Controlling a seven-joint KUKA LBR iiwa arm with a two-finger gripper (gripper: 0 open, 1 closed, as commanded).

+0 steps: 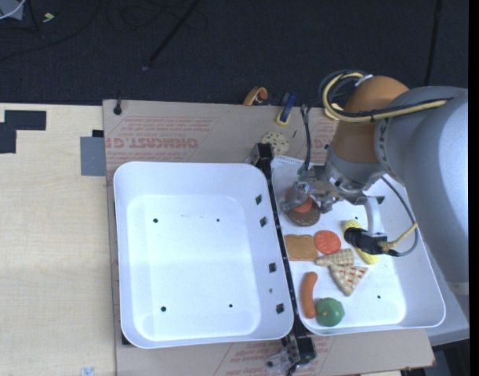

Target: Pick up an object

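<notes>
My gripper (304, 200) reaches down into the back left part of the right bin (415, 304). Its fingers stand around a small orange-red piece (303, 207) that lies on a round brown disc (303, 216). In front of the disc lie a tan toast slice (300, 247), a red round slice (328, 241), a waffle-patterned wedge (347, 275), an orange sausage (308, 292) and a green round fruit (329, 312). A yellow piece (361, 240) lies to the right, under a cable.
The left bin (194, 253) stands beside the right one, a black clip strip (272, 233) joining them. The grey arm (427, 163) with its orange band (372, 104) covers the right bin's back right. A spotted disc (275, 142) lies on the cardboard behind the bins.
</notes>
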